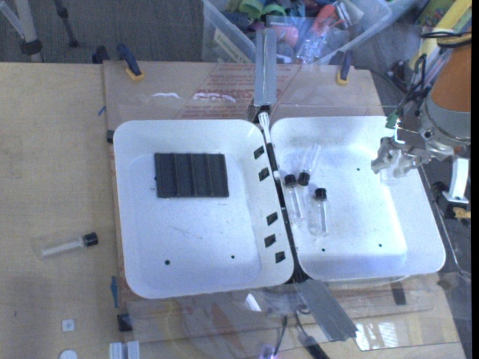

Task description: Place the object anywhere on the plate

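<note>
Small vials (305, 193) are seen left of the hand (394, 158), whose grip seemingly cannot be told; the plate (191, 175) lies farther left.

A robotics lab: white bins (187, 275) on a taped bench (52, 163).

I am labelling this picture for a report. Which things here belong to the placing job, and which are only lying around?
Belongs to the job:
- dark ridged plate in the left bin
- clear vials with black caps, in the right bin
- gripper

Only lying around:
- stray vial on the bench
- tub of toys
</note>
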